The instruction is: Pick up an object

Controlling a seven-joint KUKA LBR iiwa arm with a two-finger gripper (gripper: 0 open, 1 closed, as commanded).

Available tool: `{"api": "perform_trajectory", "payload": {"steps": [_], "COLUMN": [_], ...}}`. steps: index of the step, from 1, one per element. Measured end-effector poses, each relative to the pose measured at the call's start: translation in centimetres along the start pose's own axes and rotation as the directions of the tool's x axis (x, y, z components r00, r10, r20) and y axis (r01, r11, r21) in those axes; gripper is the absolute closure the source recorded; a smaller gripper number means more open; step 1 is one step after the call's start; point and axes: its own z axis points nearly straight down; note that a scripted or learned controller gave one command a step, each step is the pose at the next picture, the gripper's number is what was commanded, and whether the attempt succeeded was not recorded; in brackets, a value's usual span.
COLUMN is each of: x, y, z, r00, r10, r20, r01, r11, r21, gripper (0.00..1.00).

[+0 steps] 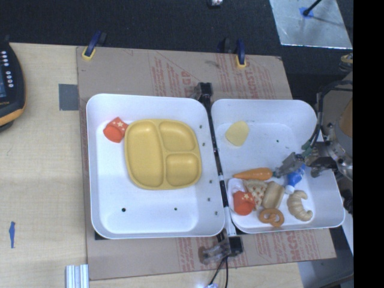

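My gripper (293, 164) hangs low over the right bin (270, 110), reaching in from its right side. Just under and beside it lies a small blue and white bottle (293, 180), partly covered by it. An orange carrot (252, 174) lies just left of the gripper. Toward the bin's front sit a red strawberry (242, 203), a pizza slice (256, 191), a tan bread roll (273, 194), a pretzel (271, 216) and a croissant (299, 205). A pale yellow slice (237, 133) lies alone at the back left of this bin.
The left bin (108, 209) holds a yellow divided plate (162, 153) and a red strawberry piece (114, 129) at its back left. A black divider (213, 155) runs between the bins. A handheld controller (7, 86) rests at the bench's far left.
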Motion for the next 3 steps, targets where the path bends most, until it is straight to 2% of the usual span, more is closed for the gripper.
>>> {"api": "perform_trajectory", "payload": {"steps": [1, 2, 3], "x": [4.7, 4.2, 4.2], "y": [3.9, 7.3, 5.8], "z": [10.6, 12.1, 12.3], "r00": [1.0, 1.0, 1.0], "r10": [-0.006, -0.005, 0.003], "r20": [-0.002, 0.001, 0.009], "r01": [0.006, 0.005, -0.003], "r11": [1.0, 1.0, 1.0], "r21": [0.002, -0.021, -0.016], "gripper": [0.0, 0.0, 0.0]}}
